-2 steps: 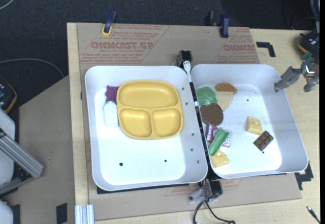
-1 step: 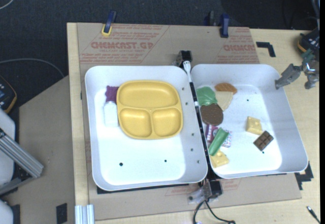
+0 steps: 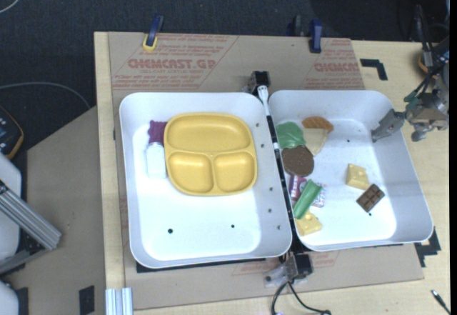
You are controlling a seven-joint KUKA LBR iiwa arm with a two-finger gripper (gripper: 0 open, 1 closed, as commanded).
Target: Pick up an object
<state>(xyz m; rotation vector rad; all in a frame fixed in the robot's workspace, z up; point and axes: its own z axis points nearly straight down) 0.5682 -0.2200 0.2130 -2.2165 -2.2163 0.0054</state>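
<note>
My gripper hangs at the far right rim of the right bin, with its two grey fingers spread open and nothing between them. Below it in the bin lie a yellow cheese wedge and a brown chocolate bar. Further left are a brown round cookie, a green leafy piece, an orange-brown bread roll, a tan wedge, a green cylinder on a pink wrapper, and a small yellow piece.
The left bin holds a yellow divided plate, with a purple item and a white bottle at its left side. Blue clamps grip the cardboard's far edge. The bins' shared wall runs down the middle.
</note>
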